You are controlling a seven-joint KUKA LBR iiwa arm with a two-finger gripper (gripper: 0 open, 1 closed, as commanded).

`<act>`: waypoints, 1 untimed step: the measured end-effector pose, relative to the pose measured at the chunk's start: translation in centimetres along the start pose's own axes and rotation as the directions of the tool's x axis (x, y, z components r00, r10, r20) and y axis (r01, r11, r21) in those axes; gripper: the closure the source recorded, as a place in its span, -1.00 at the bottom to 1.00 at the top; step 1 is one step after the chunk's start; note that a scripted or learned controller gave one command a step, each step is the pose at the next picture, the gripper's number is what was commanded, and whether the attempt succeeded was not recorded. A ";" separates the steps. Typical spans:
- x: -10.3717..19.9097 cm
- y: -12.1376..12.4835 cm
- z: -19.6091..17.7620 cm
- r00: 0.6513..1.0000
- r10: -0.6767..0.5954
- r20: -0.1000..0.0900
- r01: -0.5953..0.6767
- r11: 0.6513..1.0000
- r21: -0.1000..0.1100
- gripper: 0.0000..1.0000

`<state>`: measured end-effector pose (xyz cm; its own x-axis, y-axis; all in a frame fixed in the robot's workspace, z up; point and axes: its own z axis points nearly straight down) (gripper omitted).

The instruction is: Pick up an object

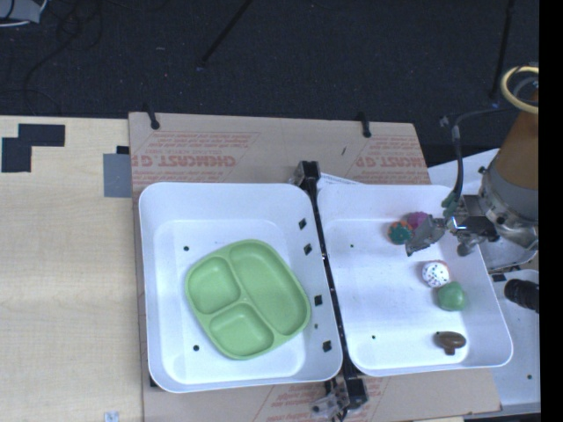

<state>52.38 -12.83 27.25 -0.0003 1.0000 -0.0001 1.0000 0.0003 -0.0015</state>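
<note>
The candidate objects lie in the right bin (369, 341): a teal-and-magenta toy (407, 228), a white dotted ball (435, 274), a green ball (452, 297) and a brown piece (449, 341). We see the gripper (426, 236) just beside the toy, though not whether it stands apart or together. We judge a clean grasp needs centring over one object, clear of the ball. The left bin (167, 359) holds a green divided plate (246, 299).

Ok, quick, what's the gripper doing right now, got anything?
Gripper: low in the right bin, beside the small teal and pink objects; open or shut cannot be told, and no hold is visible.
</note>
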 end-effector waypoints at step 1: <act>0.3 0.9 5.3 1.000 0.000 -0.002 0.000 1.000 0.007 -1.00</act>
<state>53.31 -12.53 21.97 -0.0006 1.0000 0.0019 1.0000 0.0007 -0.0082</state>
